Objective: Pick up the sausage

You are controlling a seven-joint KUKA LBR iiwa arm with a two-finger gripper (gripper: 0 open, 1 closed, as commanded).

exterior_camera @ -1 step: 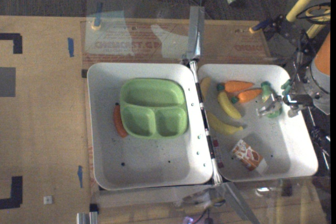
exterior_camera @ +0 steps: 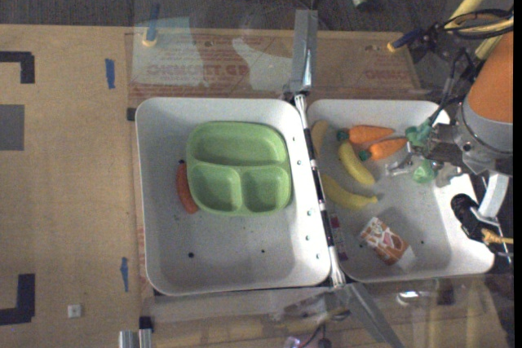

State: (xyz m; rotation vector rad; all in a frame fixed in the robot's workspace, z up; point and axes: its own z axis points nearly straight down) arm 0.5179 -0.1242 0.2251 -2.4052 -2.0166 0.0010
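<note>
- The sausage [exterior_camera: 187, 189] is lying against the green plate's [exterior_camera: 239, 167] left edge, partly tucked under its rim
- The gripper [exterior_camera: 412, 159] is hovering far right of that plate; whether it's gripping anything, I cannot tell
- Risk: the rim is crowding the sausage, so a grasp could catch the plate

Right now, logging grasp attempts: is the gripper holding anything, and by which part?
Cannot be told. The gripper sits over the right bin, far from the sausage in the left bin.

Sausage [exterior_camera: 187, 188] touching, perhaps, plate's [exterior_camera: 238, 167] left.
</note>
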